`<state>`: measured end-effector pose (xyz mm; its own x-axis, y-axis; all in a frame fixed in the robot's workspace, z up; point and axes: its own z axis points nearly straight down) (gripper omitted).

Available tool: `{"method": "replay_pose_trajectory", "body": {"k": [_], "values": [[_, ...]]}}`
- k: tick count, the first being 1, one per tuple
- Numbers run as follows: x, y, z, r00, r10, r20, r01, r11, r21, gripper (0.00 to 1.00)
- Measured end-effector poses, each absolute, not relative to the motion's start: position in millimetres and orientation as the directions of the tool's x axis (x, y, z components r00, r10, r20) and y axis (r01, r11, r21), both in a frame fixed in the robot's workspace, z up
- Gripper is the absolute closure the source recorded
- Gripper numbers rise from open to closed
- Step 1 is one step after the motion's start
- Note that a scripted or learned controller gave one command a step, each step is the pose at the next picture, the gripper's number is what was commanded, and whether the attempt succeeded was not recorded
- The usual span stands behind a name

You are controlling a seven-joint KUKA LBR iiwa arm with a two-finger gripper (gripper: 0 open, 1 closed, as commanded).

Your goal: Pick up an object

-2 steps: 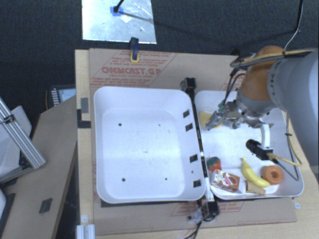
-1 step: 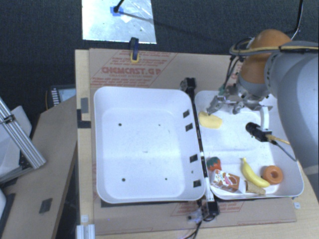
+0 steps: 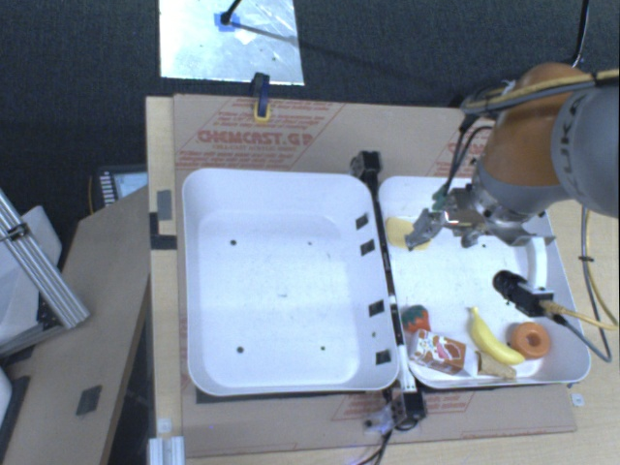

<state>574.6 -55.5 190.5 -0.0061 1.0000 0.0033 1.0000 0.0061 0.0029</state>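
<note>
While the claw [image 3: 423, 232] hangs low in the right bin [image 3: 436, 284], a small yellow object [image 3: 396, 229] lies just beside it, toward the neighbouring bin [image 3: 281, 201]. This looks like the approach. I cannot tell whether the claw is wide or narrow. Next it likely must straddle that object, then close

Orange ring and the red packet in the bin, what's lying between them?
The banana lies between the red packet and the orange ring, seen in the camera view.
</note>
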Motion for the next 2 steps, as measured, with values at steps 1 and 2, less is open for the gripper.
{"method": "replay_pose_trajectory", "body": {"k": [1,2], "values": [[589.9,-16,185,-0.009,1.000,0.002,1.000,0.009,0.002,0.00],[660.8,41,185,-0.011,1.000,0.000,1.000,0.011,0.008,0.00]]}}
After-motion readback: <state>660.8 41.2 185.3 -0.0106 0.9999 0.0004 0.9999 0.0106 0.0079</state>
